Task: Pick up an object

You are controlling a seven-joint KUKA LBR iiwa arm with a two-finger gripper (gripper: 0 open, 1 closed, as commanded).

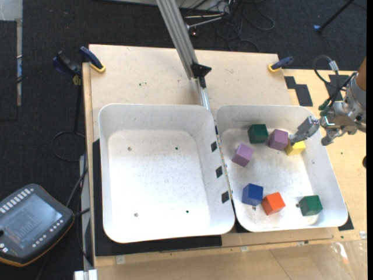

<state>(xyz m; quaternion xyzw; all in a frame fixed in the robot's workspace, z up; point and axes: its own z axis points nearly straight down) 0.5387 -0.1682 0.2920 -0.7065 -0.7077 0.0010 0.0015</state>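
Note:
Several small cubes lie in the right bin (334, 186). A dark green cube (257, 133), a purple cube (278, 139) and a yellow cube (296, 148) cluster at the back. A second purple cube (243, 154) sits left of them. Along the front lie a blue cube (252, 193), an orange cube (273, 203) and a green cube (310, 205). My gripper (312, 137) hangs over the bin's back right edge, open, with nothing between its fingers. One finger (303, 132) slants down toward the yellow cube, its tip just above it.
The left bin (154, 174) holds no objects. A slanted metal post (178, 28) rises from between the bins at the back. Blue and yellow clamps (93, 60) (281, 64) grip the board's far corners. A teach pendant (29, 220) lies on the floor at left.

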